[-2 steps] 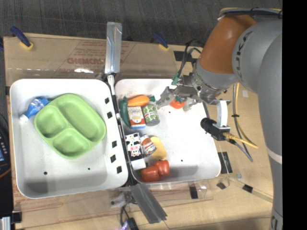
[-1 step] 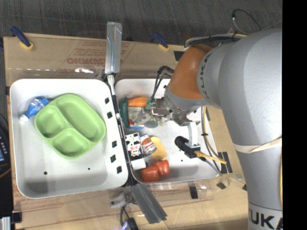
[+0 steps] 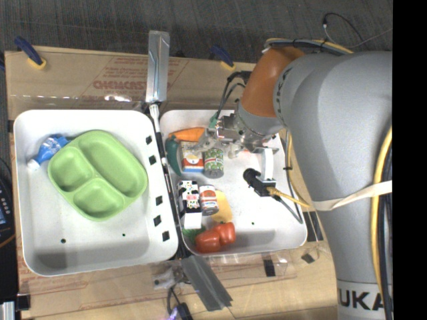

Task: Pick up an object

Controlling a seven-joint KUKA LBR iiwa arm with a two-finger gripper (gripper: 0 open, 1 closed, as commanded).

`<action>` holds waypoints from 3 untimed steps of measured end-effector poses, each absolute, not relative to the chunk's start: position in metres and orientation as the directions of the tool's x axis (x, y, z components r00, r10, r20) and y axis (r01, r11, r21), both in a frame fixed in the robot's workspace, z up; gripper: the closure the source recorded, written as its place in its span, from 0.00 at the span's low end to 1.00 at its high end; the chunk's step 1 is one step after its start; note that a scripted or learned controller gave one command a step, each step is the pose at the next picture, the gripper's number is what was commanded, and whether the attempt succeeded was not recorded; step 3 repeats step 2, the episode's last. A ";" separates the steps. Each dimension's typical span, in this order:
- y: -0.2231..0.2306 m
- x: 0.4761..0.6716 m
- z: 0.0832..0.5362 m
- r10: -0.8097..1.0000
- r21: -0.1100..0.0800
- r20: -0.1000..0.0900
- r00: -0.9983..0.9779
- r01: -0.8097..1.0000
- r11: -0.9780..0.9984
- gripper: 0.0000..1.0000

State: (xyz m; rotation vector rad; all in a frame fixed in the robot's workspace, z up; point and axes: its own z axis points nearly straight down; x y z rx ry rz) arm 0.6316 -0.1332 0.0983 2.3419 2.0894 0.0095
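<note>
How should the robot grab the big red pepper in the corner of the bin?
Probably from straight above, across the narrow width of the red pepper. It lies on its side along the right bin front wall, so fingers fit best over its bulging middle, one on the wall side, one on the open side.

Even, fairly bright light is falling from above, glaring off the white bins (image 3: 40, 259) and casting soft shadows along their near walls. Small items are reading slightly soft and grainy.
</note>
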 end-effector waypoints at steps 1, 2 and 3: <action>-0.142 0.633 0.099 0.992 0.010 0.003 0.125 0.992 -0.125 0.00; -0.136 0.654 0.097 0.960 -0.013 -0.002 0.280 0.960 -0.280 0.00; -0.136 0.654 0.097 0.960 -0.013 -0.002 0.280 0.960 -0.280 0.00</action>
